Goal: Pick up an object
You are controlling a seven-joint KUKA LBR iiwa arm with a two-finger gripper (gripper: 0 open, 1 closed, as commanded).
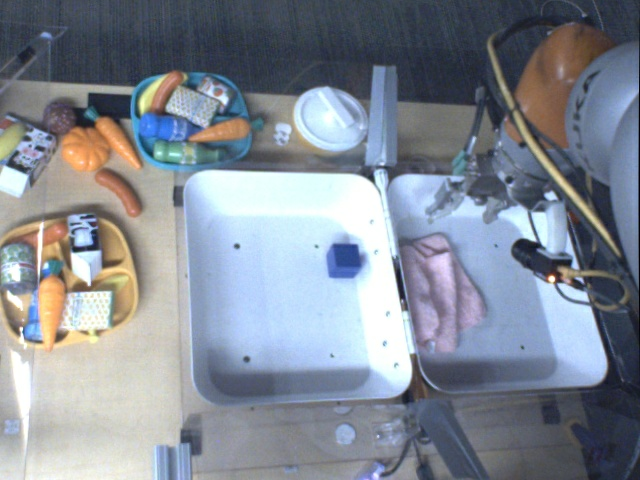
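place: robot lab | evidence: 2 white bins (pixel 200 298) on bench; cabled arm (pixel 590 98); toy food trays (pixel 120 268)

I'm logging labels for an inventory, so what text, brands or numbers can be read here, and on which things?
None reads legibly.
Patterned boxes in the blue bowl: print too small and blurred.
Black-and-white carton on the yellow plate: markings blurred.
Packet at the left edge: print blurred.
Blue block, pink cloth: no text visible.

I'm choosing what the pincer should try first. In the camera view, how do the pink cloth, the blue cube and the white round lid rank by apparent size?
Largest to smallest:
1. pink cloth, in the right bin
2. white round lid, behind the bins
3. blue cube, in the left bin

The cloth and the lid differ only moderately; the cube is clearly smallest.
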